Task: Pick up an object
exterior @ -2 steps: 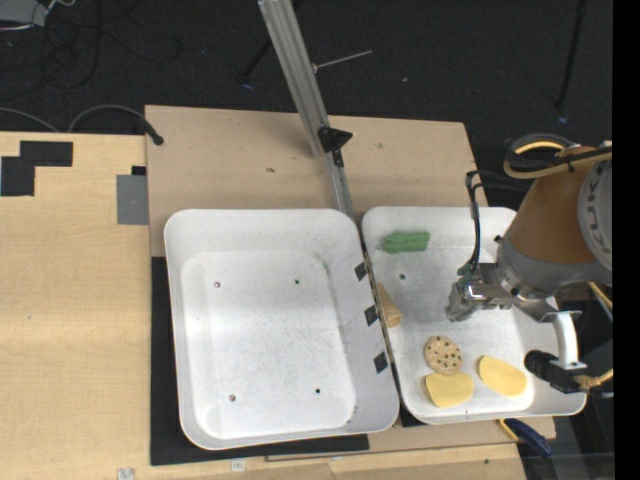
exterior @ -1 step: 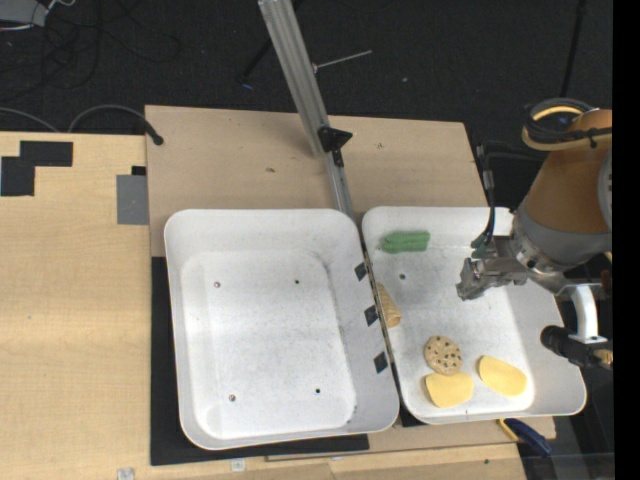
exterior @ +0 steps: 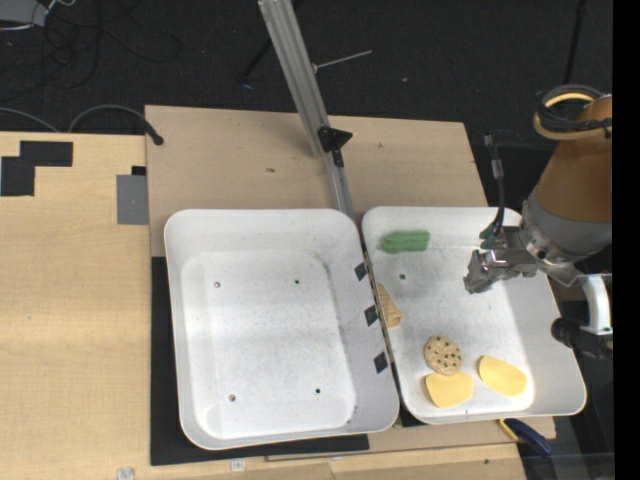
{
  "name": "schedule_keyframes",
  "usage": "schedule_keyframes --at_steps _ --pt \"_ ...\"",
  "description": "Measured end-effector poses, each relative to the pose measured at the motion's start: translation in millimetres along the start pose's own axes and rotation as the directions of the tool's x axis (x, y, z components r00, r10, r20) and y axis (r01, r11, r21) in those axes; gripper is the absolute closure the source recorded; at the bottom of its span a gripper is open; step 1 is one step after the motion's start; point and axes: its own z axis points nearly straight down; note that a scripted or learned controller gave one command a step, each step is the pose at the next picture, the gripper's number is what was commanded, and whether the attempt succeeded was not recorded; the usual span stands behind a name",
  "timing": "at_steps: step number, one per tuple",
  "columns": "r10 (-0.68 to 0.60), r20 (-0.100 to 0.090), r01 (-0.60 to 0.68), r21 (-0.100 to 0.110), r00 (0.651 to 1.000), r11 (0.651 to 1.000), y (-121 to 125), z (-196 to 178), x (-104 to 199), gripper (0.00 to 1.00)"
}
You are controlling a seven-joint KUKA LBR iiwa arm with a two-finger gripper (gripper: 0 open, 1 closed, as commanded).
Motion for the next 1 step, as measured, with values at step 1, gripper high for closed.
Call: schedule_keyframes --at_steps 1 --pt "-0.003 -0.002 0.003 0.004 1.000 1.000 -14.0 -4.0 47.5 1.00"
